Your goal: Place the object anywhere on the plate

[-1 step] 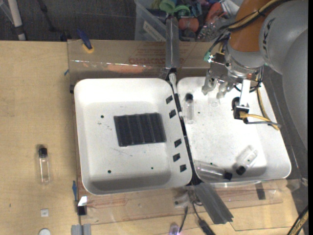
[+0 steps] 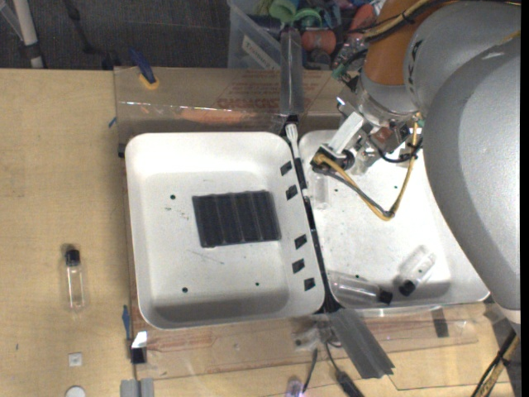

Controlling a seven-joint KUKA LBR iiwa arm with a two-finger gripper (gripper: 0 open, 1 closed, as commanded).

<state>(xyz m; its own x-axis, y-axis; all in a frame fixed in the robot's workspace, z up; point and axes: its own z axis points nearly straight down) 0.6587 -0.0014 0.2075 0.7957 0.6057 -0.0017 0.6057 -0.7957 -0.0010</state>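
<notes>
A dark ridged plate (image 2: 236, 218) lies flat in the middle of the left bin (image 2: 149, 164). In the right bin (image 2: 364, 238), near its front wall, lie two clear vials with black caps: one (image 2: 357, 289) on its side along the front edge, the other (image 2: 417, 265) tilted just right of it. My gripper (image 2: 318, 190) hangs low over the right bin's back left corner, close to the divider, well away from both vials. I see nothing held in it.
A row of black tabs (image 2: 297, 217) runs along the divider between the bins. Another clear vial (image 2: 74, 278) lies on the wooden bench at far left. A crate of colourful items (image 2: 314, 11) stands behind the bins. The big grey arm covers the right bin's right side.
</notes>
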